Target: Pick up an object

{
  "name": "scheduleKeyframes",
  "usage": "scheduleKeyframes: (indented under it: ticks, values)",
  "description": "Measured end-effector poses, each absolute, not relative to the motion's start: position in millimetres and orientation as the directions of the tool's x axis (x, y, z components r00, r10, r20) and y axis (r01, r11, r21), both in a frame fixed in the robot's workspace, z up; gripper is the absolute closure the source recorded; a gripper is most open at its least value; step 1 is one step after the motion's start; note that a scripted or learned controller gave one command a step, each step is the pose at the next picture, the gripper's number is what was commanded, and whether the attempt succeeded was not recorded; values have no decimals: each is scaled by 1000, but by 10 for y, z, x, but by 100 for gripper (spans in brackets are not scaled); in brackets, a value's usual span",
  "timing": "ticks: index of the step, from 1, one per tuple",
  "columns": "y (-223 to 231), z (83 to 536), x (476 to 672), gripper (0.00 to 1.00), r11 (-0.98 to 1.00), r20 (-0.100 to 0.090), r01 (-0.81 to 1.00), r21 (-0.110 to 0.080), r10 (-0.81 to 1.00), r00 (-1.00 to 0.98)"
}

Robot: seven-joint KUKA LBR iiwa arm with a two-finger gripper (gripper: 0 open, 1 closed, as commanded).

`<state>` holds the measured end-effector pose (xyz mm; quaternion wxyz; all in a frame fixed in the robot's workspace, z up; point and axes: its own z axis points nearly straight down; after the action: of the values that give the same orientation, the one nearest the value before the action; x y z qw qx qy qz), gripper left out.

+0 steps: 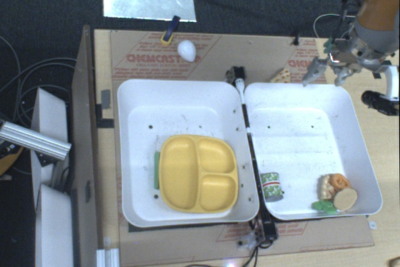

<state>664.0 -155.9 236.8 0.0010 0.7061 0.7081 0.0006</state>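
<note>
We look down from one fixed camera above the bench (206, 50), tilted at a slant and set far enough back to take in both the left bin (134, 134) and right bin (359, 147) whole, plus surrounding floor.

Smooth white plastic bins (300, 109) on matt printed cardboard (150, 53); glossy yellow plastic tray (198, 172).

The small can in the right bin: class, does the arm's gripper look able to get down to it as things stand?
Probably yes. The small can lies at the right bin's near left corner, with nothing on top of it. The gripper hangs above the bin's far edge. The bin's walls close beside the can could crowd the fingers.
</note>
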Motion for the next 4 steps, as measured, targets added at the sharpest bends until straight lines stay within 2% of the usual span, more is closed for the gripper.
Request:
scheduleKeyframes:
  ticks: [1, 2, 3, 4]
  values:
    - [-2068, 785, 6640, 0, -2, 2, 1000, -5, 1000, 2]
    - [-2054, 967, 6671, 100, 4, -3, 1000, 6, 1000, -4]
    - [-1379, 2090, 6235, 100, 8, 1, 1000, 8, 1000, -8]
    - [-1505, 2138, 6254, 100, 1, -1, 1000, 4, 1000, -1]
